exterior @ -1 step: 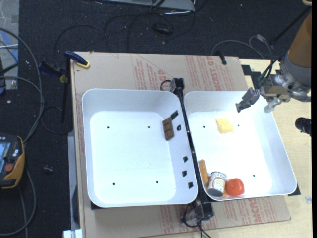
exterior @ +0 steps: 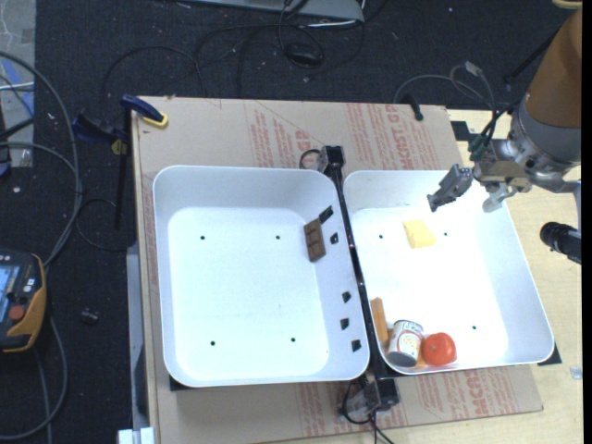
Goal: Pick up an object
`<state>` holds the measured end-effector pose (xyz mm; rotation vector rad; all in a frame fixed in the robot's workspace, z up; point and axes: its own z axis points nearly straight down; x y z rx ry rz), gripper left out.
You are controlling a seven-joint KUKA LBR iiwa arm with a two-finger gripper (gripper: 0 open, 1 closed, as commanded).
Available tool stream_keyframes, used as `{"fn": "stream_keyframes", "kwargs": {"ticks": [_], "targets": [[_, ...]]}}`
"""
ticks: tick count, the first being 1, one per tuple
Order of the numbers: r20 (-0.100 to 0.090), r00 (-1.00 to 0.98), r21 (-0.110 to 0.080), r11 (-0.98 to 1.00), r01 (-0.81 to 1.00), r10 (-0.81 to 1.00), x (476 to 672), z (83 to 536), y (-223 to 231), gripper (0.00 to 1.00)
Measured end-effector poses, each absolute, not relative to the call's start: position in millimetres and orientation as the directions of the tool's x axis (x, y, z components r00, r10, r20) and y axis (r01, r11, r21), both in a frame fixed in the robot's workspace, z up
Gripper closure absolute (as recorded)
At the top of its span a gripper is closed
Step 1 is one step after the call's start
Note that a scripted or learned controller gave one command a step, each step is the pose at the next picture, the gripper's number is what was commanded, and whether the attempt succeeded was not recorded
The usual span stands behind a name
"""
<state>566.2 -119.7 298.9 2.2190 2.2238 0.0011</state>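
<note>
The right bin (exterior: 518, 276) holds a yellow block (exterior: 420, 235) near its back. A small can (exterior: 404, 340), a red ball-like object (exterior: 439, 348) and an orange stick (exterior: 378, 317) lie in its front left corner. A brown bar (exterior: 315, 240) leans against the right wall of the left bin (exterior: 185, 248). My gripper (exterior: 473, 193) hangs above the back edge of the right bin, up and to the right of the yellow block. It is open, with nothing between its fingers.
Both bins rest on a cardboard sheet (exterior: 277, 128) on the bench. Black clips (exterior: 347, 296) line the seam between the bins. Cables (exterior: 305, 54) run across the dark floor behind, and a yellow-handled clamp (exterior: 146, 111) sits at the board's back left corner.
</note>
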Motion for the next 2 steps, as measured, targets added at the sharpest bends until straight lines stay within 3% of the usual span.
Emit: {"fn": "stream_keyframes", "kwargs": {"ticks": [1, 2], "targets": [[0.0, -0.002, 0.002, 0.002, 1.0, 1.0, 558.7, 327.7, -95.1, 0.0], [0.0, -0.001, -0.003, 0.001, 1.0, 1.0, 626.8, 299.7, -102.1, 0.0]]}}
